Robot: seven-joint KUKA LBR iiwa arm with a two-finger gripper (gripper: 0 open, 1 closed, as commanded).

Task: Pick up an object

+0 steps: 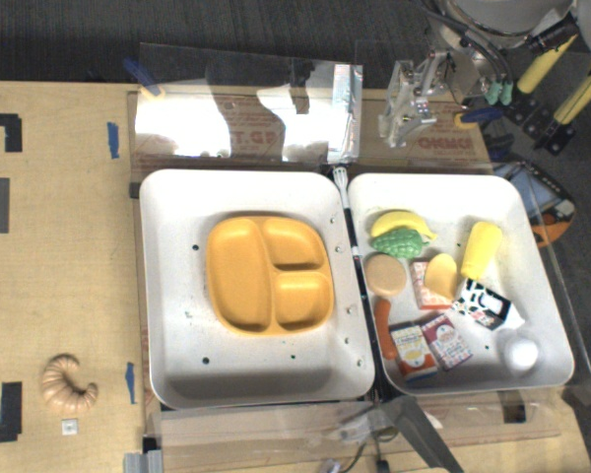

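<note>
Jaws (pixel 406 116) hang at upper right of frame, above the right bin (pixel 547 294); spread cannot be told. Yellow cylinder (pixel 481 249) lies isolated at right: recommend vertical descent there.

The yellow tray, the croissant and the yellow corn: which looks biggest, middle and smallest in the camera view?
1. yellow tray, easily the biggest, in the left bin.
2. croissant and yellow corn look about alike, so I will not rank them; the croissant lies nearer the camera, which may flatter it.
</note>
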